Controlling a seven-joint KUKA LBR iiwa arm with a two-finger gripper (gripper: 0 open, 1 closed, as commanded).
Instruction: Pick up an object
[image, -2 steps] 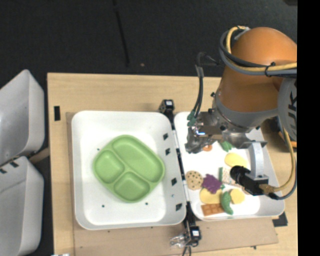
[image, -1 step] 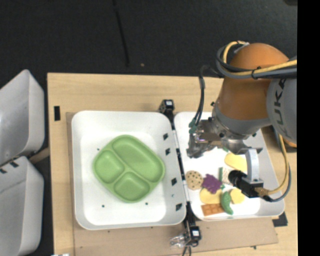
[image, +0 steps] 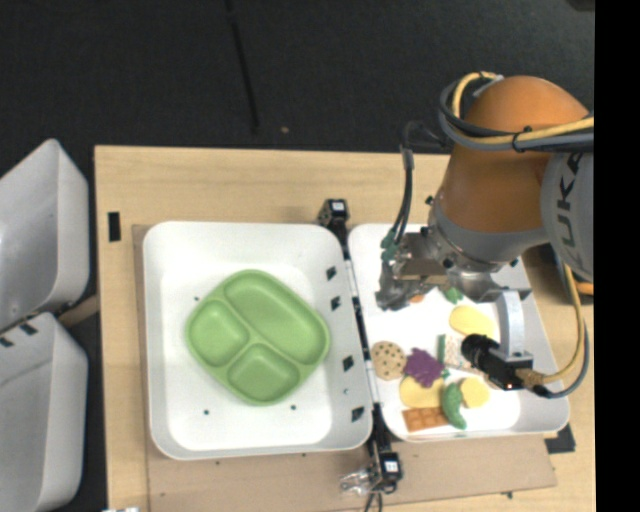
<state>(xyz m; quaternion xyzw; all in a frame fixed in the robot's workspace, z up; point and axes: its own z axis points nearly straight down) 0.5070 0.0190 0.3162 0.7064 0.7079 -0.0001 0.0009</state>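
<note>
Toy food pieces lie clustered in the right white bin, all of them on the near side of the gripper and toward the arm's side of it. Closest is a yellow lemon-shaped piece, its long axis running roughly across the bin, just beyond the jaws toward the arm. Further toward the near rim sits a round speckled cookie, flat on the bin floor, almost straight below the jaws in the view. Just beside the cookie is a bunch of purple grapes, and past that a green pickle-like piece whose long axis points from the grapes down toward the near rim, lying partly over a second yellow piece. An orange waffle-like cracker lies flat at the near rim, its long edge parallel to that rim. A small bit of green and orange shows right by the jaws, too hidden to name.

The jaws hang low over the far half of the right bin, close to the divider between bins; whether they are apart or together I cannot tell, since dark hardware blurs them. Nothing is visibly gripped.

Across the divider, well apart from the jaws, a green divided plate rests in the left white bin. Both bins sit on the wooden surface.
</note>
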